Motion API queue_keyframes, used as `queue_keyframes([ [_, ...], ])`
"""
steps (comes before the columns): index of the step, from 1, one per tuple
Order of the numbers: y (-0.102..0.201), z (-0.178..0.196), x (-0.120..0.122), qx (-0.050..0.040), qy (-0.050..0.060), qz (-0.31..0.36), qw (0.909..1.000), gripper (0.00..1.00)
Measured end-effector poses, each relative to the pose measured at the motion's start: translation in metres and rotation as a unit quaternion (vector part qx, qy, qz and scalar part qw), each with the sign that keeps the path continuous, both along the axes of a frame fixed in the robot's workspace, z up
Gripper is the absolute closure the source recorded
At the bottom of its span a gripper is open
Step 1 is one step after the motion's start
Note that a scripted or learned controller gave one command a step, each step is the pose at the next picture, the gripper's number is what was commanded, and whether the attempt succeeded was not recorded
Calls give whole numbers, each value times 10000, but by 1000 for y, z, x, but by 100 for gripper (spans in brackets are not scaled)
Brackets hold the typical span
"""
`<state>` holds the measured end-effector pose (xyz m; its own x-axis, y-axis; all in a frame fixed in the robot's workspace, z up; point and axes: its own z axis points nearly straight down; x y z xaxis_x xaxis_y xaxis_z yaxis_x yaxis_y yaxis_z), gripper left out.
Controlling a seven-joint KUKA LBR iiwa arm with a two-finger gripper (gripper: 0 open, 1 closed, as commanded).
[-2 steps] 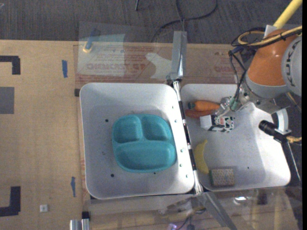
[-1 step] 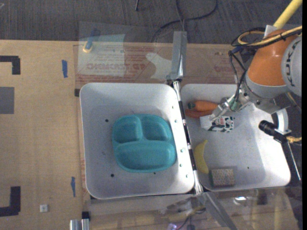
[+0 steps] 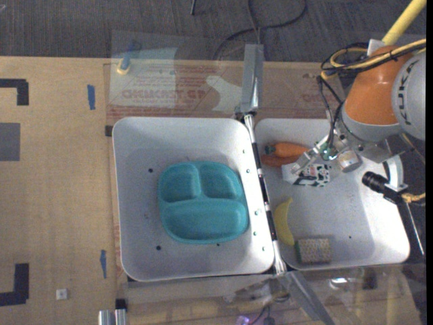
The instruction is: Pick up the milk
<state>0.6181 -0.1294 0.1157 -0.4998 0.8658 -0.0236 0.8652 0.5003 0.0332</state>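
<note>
Two shallow white bins side by side on the desk: left bin [image 3: 132,202], right bin [image 3: 379,235].

Inside the left bin, at its middle, a teal divided tray [image 3: 201,202], three compartments, lying flat.

Inside the right bin, near its far left corner, an orange carrot [image 3: 287,150], lying crosswise. Just beside it, toward the bin's middle, the milk carton [image 3: 312,175], small, white with dark print, tipped on its side on the bin floor. Along the left wall, a yellow banana [image 3: 284,223], curved. Near the front edge, a tan, speckled sponge-like block [image 3: 313,250].

Above the far part of the right bin, the grey arm with its orange band [image 3: 375,93], reaching in from the right. End effector [image 3: 323,156] right over the milk carton, low, close to or touching its top. Whether open or closed, and whether anything sits between the fingers: cannot tell, too blurred and crowded.

On the desk's far side, behind the bins, a clear plastic sheet [image 3: 169,80]. Beyond the desk, a dark cable loop [image 3: 274,5] on the floor.
</note>
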Motion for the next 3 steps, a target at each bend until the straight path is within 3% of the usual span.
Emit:
queue_keyframes([
  [1, 22, -27, -14, 20, 156, -121, 9998, 0],
  [2, 20, -15, -12, 3, 111, -132, 9999, 100],
  [3, -33, 140, -50, 21, 181, -411, 9990, 100],
])
